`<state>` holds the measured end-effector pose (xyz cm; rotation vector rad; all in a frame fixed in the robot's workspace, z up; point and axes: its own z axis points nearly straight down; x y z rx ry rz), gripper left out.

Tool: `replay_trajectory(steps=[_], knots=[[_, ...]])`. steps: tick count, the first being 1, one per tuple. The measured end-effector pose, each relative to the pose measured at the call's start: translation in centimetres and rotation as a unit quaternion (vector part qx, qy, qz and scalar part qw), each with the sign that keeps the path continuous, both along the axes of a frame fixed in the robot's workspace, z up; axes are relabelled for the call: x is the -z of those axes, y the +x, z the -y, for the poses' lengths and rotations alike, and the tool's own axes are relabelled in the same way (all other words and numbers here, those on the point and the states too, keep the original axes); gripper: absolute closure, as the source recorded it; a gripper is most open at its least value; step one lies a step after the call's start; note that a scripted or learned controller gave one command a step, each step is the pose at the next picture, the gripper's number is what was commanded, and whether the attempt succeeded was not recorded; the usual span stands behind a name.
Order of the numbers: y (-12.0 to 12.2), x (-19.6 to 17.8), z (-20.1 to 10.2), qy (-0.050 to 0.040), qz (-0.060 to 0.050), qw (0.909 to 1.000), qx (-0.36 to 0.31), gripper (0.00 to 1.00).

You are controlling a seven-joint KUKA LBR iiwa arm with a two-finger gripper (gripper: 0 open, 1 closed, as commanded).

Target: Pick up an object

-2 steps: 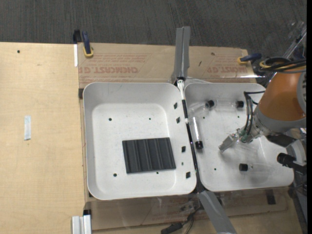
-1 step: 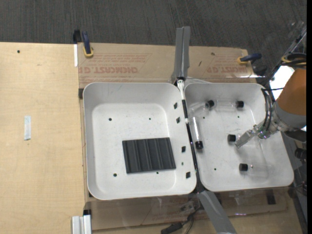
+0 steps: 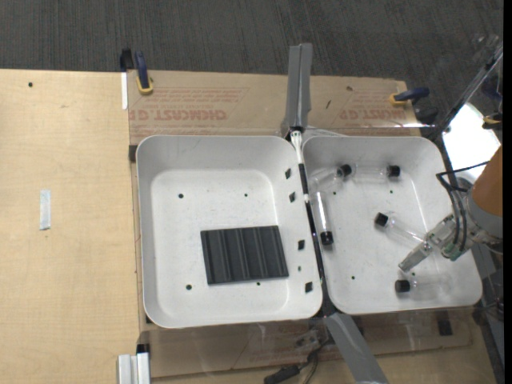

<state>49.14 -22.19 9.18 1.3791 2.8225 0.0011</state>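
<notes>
A dark ribbed rectangular block (image 3: 244, 254) lies flat in the left bin (image 3: 160, 214), towards its front. Several clear tubes with black caps lie scattered in the right bin (image 3: 360, 302). One tube (image 3: 400, 230) lies near the middle, its cap pointing left. Another cap (image 3: 402, 286) sits by the front right corner. My gripper (image 3: 418, 254) reaches in from the right, low over the bin's right side. It is between that middle tube and the front cap, and its tip is close to the tube's right end.
More capped tubes lie along the right bin's left wall (image 3: 322, 218) and near its back (image 3: 344, 170) (image 3: 393, 170). A grey divider bar (image 3: 299, 86) runs between the bins. Clamps (image 3: 142, 77) (image 3: 408, 96) hold the cardboard at the back. Cables (image 3: 456, 206) hang by the arm.
</notes>
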Motion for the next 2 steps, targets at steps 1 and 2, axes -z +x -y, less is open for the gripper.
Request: replay_trajectory(steps=[1,2], knots=[[-0.8,-22.0,0.1,-0.0011,0.001,0.9962,-0.088,0.00],[-1.3,-16.1,0.0,-0.0006,0.001,0.9916,-0.130,0.00]])
